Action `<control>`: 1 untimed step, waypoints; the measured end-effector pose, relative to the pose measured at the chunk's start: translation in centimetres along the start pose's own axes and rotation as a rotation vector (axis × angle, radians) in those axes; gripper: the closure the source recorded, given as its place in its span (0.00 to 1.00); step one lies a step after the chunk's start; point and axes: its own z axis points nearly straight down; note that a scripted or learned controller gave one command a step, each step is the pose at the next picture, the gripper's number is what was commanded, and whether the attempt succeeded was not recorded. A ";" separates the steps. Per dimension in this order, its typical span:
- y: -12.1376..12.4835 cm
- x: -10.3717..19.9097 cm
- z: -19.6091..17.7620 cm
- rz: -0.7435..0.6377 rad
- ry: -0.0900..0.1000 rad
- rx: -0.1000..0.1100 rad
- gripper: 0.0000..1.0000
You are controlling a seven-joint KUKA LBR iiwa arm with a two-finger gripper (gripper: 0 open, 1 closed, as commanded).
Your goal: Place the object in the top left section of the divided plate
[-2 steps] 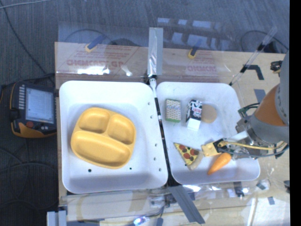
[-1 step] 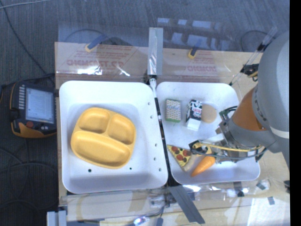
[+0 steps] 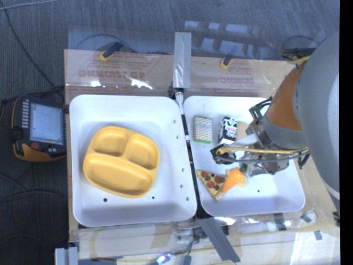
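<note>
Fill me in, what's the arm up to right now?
The arm's gripper is down in the right bin, among the toy food: a carrot, a pizza slice, a green waffle-like piece and a small black-and-white carton. I can't see anything held between its fingers. The yellow divided plate sits in the left bin with nothing in any section, so the placing step isn't done yet.
</note>
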 end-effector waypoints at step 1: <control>0.8 0.6 -14.1 0.022 0.002 -0.003 1.00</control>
